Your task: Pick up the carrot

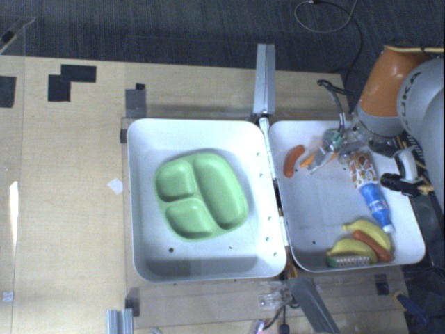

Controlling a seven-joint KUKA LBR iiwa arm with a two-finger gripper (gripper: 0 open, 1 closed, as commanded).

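Currently recorded, by item:

Bench: pale wooden bench top [62, 207], bearing two shallow white bins side by side, with black square markings near the far left corner.

Left bin: shallow white plastic bin [146, 249], holding one item.

Plate: light green plastic plate with three compartments [201, 195], flat on the left bin floor, roughly central.

Right bin: shallow white plastic bin [313, 235], touching the left bin along the shared middle edge.

Carrot: small orange elongated carrot [293, 159], lying on the right bin floor in the far left part, near the dividing edge, tilted with the upper end pointing toward the arm.

Arm: grey robot arm with an orange band [410, 92], entering from the right over the far edge of the right bin.

Gripper: metallic two-finger gripper [318, 160], low over the right bin, just beside the carrot on the arm side; fingertips close to the carrot, contact cannot be told. Finger state: cannot be told, detail too small and blurred. Carrot not seen between fingers.

Bottle: blue and white plastic bottle with a patterned label [372, 197], lying along the right side of the right bin.

Bananas: yellow plastic bananas [365, 236], in the near right corner of the right bin, touching a red-orange sausage-shaped piece [366, 245].

Comb-like piece: green and red ridged item [351, 260], against the near wall beside the bananas.

Cable: thin dark cable [327, 12], looped on the dark floor beyond the bench.
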